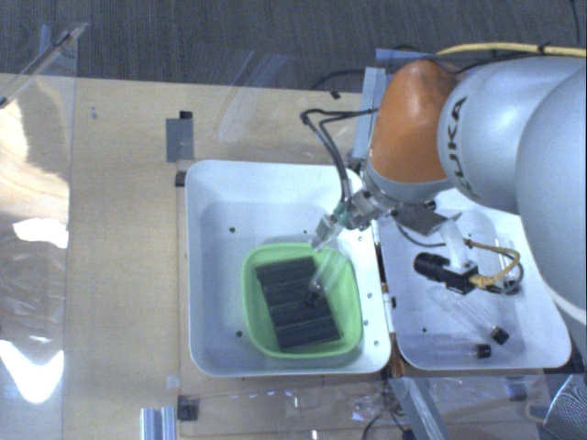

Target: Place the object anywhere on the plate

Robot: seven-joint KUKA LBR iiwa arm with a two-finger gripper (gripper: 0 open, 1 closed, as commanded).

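Observation:
A green, square-ish plate (249, 293) sits in the left white bin (213, 246), toward its front right. A black ridged slab (292, 308) lies flat on the plate, running from back left to front right. My gripper (316, 288) reaches down from the right over the plate's right half. Its tip is at the slab's right edge, and I cannot see whether it touches the slab or hangs just above it. The orange-banded wrist (413, 126) looms over the divide between the two bins.
In the right white bin (541, 337), a small black piece (500, 335) and a clear tube with a black cap (459, 346) lie near the front. The arm covers much of that bin's back. Pale wooden bench (110, 246) lies left of the bins.

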